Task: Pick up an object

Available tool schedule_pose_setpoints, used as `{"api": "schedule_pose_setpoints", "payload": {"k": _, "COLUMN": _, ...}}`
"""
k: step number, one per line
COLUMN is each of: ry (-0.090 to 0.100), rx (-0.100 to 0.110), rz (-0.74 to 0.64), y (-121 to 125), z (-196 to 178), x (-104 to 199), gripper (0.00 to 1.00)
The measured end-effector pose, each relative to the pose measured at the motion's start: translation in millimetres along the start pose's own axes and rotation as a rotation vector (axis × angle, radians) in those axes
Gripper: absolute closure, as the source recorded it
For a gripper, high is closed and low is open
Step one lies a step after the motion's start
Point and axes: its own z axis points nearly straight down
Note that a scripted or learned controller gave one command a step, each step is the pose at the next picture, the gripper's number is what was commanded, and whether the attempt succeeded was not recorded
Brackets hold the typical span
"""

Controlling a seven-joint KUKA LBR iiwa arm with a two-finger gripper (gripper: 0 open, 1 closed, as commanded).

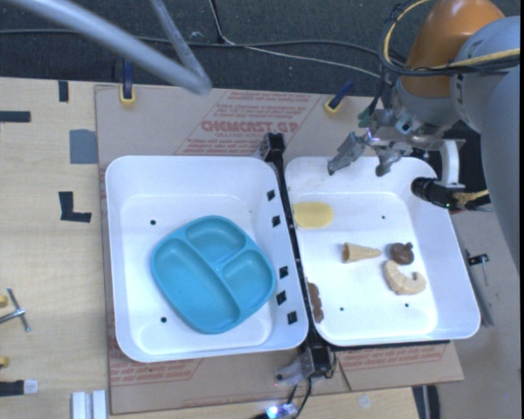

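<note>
Hovering over the far edge of the right bin (437,321), my gripper (363,164) has its fingers spread apart with nothing between them. The yellow disc (313,215) lies nearest, just below-left; the cone (360,252), brown lump (403,253) and curved piece (403,279) sit farther down.

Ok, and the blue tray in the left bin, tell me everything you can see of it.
The blue tray is a light blue, smooth, plastic-looking dish with rounded corners and three compartments: one large and two smaller ones, split by raised ridges. Nothing lies in any of them. It rests flat on the floor of the left bin, turned at a slant to the bin's walls, toward the near side. Nothing but the bin touches it; the gripper hovers over the other bin.
</note>
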Motion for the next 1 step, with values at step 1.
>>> {"api": "schedule_pose_setpoints", "payload": {"k": 1, "ry": -0.002, "rx": -0.015, "rz": -0.003, "y": 2.8, "z": -9.8, "x": 0.4, "gripper": 0.0}}
